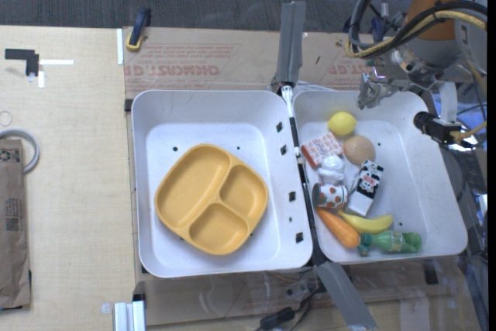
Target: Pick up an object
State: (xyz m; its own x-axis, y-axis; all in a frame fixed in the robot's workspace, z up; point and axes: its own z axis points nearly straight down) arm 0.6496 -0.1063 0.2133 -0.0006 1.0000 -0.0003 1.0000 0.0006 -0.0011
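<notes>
Pincer (372, 93) hangs over the right bin's (434, 190) back rim, well above the items; can't tell how it's set. Nothing picked yet. Lemon (342, 123), carrot (338, 227), banana (369, 222) and green bottle (391, 242) sit packed along the bin's left side. Yellow plate (211, 198) is in the left bin (155, 120). Risk: crowding means a descent could nudge neighbours or catch two things, and the round lemon could roll out.

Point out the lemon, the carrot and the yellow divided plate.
lemon (342, 123): camera view, middle of the fruit.
carrot (338, 227): camera view, middle of its orange body.
yellow divided plate (191, 181): camera view, floor of its large compartment.
</notes>
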